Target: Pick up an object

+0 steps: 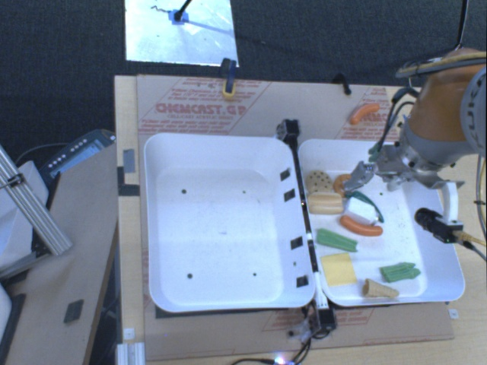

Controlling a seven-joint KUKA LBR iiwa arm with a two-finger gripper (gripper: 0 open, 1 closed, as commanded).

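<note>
Desk carries a printed cardboard sheet under two white bins. A yellow clamp grips the sheet's far edge. A shiny square panel lies beyond on dark carpet. A grey handheld device rests at left, beside an aluminium rail.

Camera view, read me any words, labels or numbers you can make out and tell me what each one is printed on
"CHEMCAST GP": red print on the brown board under the bins, behind the left bin.
A second red print on the same board, behind the right bin: too blurred to read.
Markings on the grey device at the left: too small to read.
</note>
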